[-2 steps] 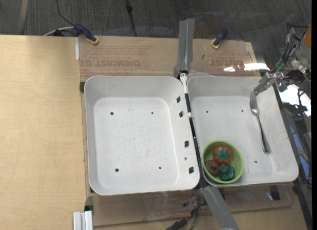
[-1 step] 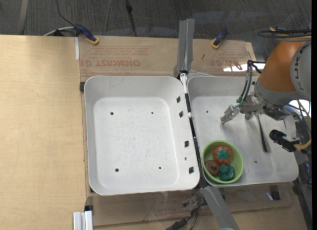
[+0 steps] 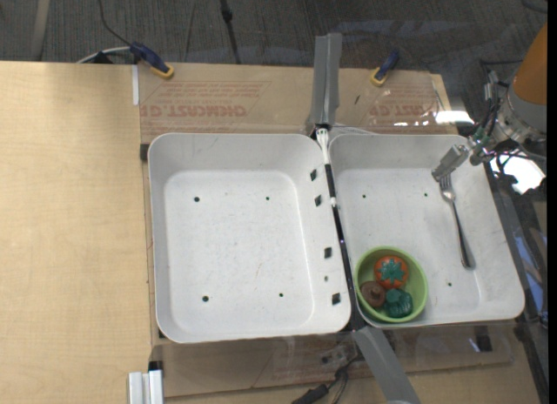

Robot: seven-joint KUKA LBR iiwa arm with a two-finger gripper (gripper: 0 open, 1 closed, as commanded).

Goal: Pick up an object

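Tool sits at the upper right of the right-hand shallow white plastic bin, low over the bin floor, with the grey-and-orange arm coming in from the right. Whether it is set wide or narrow — cannot tell; at this slant it reads as one small grey block with cabling behind it.

Just beside and below the tool: a slim silver metal fork, tines toward the tool, handle running down and to the right along the bin floor. Fork appears to lie flat. The tines are very near the tool tip, possibly touching, but nothing shows the fork gripped.

Further out, at the lower left corner of the same bin: a small round green bowl holding an orange-red round toy piece, a brown piece and a teal piece. Well apart from the tool.

Left-hand shallow white plastic bin lies alongside, joined at the centre divider. Both bins rest on a cardboard-covered counter.

Progress, as judged: nothing lifted yet. The tool looks positioned for an attempt at the fork's tine end — closing, securing and raising are all still to do.
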